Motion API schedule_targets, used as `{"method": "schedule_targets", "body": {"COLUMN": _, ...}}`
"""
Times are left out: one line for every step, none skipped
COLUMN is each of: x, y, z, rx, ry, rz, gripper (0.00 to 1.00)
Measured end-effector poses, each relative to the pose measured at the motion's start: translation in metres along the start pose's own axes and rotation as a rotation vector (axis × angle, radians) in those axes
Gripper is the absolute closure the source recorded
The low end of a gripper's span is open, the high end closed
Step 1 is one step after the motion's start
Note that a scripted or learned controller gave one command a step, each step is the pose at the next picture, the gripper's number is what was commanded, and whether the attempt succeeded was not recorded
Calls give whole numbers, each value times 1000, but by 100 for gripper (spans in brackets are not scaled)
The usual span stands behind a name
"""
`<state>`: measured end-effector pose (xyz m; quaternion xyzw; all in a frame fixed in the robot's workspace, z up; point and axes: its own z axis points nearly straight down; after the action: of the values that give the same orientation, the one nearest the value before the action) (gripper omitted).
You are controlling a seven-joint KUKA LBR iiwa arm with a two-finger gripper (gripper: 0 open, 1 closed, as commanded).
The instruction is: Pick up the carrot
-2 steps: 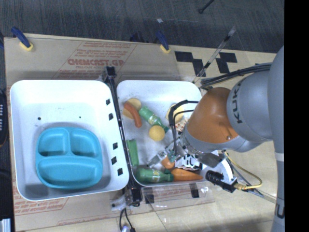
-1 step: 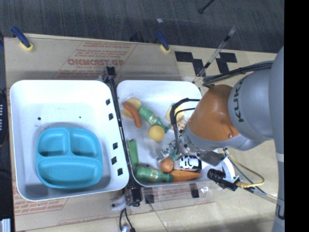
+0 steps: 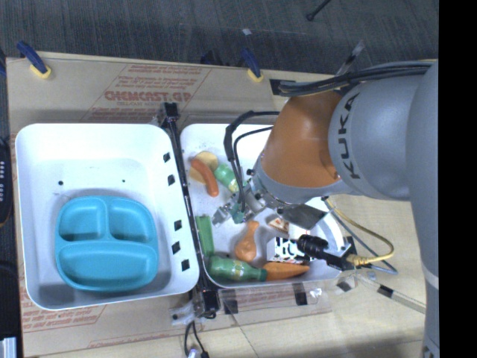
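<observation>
While the gripper point(image 3: 237, 213) hovers with its state impossible to tell, the carrot point(image 3: 287, 271) lies by the bin's point(image 3: 97, 136) near wall.
It looks light, stiff and smooth; take it across the thick middle.

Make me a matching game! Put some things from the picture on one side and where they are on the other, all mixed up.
Things:
1. blue divided plate
2. carrot
3. blue clamp
4. gripper

Places:
A. near edge of the right bin
B. far left corner of the bench
C. left bin
D. above the middle of the right bin

Pairs: 1-C, 2-A, 3-B, 4-D
</observation>
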<state>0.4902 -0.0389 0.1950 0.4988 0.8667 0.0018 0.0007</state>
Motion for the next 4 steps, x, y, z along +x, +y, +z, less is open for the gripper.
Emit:
{"method": "schedule_targets", "body": {"x": 34, "y": 11, "z": 4, "rx": 6, "ry": 0, "rz": 498, "gripper": 100}}
{"method": "schedule_targets", "body": {"x": -39, "y": -39, "z": 4, "rx": 12, "ry": 1, "rz": 375, "gripper": 100}}
{"method": "schedule_targets", "body": {"x": 26, "y": 7, "z": 4, "rx": 9, "ry": 1, "rz": 697, "gripper": 100}}
{"method": "schedule_targets", "body": {"x": -16, "y": -24, "z": -49, "rx": 8, "ry": -1, "rz": 524, "gripper": 100}}
